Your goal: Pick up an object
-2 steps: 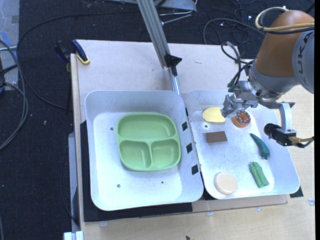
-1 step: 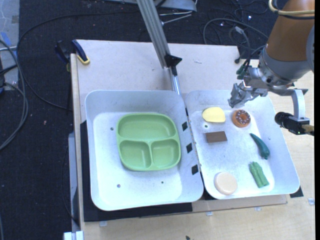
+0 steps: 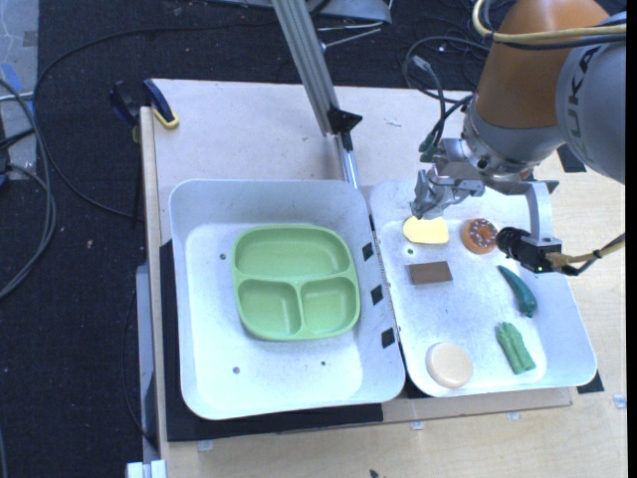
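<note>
The approach step is judged to be in hand. The gripper (image 3: 430,205) is positioned at the far edge of the yellow piece (image 3: 426,231) in the right bin (image 3: 572,332). Whether the jaws are apart cannot be told. A short descent is required next.

1. Single fixed camera, mounted above the table (image 3: 249,118), looking down at a slant.
2. Moderate range: both white bins sit fully in frame, left bin (image 3: 199,297), right bin (image 3: 557,337).
3. Arm (image 3: 557,68) enters from the frame's right; dark floor along top and left.
</note>
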{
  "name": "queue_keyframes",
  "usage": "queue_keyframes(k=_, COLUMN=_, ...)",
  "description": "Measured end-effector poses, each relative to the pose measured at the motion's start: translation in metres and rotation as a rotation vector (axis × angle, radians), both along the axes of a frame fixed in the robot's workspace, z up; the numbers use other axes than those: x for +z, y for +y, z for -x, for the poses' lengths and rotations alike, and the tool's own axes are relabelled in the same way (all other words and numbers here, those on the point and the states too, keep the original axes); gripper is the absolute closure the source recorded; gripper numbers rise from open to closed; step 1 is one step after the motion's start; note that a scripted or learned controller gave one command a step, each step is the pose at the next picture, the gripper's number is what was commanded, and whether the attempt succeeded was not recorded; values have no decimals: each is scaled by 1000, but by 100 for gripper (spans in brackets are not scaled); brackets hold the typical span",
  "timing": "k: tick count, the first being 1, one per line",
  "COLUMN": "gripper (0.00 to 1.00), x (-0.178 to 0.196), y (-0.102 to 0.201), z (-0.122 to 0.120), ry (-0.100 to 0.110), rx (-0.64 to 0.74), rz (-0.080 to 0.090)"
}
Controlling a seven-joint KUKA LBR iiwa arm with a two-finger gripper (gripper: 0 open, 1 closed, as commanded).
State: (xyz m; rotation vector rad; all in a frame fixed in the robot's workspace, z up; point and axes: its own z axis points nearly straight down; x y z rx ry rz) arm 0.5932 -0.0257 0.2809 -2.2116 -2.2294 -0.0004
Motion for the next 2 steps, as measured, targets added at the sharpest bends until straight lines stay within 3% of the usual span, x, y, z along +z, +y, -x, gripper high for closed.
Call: queue_keyframes(k=2, gripper=100, x=-11, y=97, z=-17, ry=-2, rx=-1, rz=1)
